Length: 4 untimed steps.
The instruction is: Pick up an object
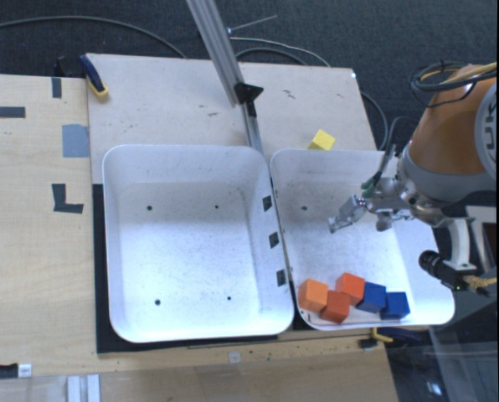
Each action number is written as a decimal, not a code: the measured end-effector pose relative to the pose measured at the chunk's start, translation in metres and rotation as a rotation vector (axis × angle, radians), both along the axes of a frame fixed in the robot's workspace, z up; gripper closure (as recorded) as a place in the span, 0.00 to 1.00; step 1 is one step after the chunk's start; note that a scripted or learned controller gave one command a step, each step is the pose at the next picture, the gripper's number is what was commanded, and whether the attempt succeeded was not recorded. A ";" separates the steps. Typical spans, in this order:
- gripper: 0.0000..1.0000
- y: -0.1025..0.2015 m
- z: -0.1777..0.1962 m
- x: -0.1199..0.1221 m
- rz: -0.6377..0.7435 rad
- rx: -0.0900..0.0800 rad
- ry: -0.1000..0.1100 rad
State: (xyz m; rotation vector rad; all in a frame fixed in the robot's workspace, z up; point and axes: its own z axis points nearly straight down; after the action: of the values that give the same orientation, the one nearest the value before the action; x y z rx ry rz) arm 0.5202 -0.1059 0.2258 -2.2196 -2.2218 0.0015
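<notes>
Several small blocks lie bunched at the near edge of the right bin (316,174): an orange block (315,292), two red-orange blocks (350,286) (336,306) and two blue blocks (372,296) (394,305). My gripper (360,223) hangs over the middle of that bin, up-image from the blocks and apart from them. It is open, and only bare bin floor shows between its fingers (342,219).
The left bin (115,191) sits beside the right one, with a shared wall between them. A yellow block (321,140) lies on the bench behind the right bin. A metal pole (220,48) slants over the bench toward the bins' far edge.
</notes>
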 end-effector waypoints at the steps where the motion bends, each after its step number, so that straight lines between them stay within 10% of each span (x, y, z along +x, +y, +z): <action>1: 0.00 -0.007 -0.035 0.063 0.002 -0.001 0.001; 2: 0.00 -0.035 -0.129 0.101 0.000 -0.002 0.005; 3: 0.00 -0.069 -0.134 0.156 0.001 -0.002 -0.005; 4: 0.00 -0.030 -0.134 0.161 0.002 -0.001 0.004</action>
State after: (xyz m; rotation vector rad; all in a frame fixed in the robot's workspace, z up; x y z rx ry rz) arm 0.6809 -0.1361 0.0915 -2.2159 -2.2229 0.0068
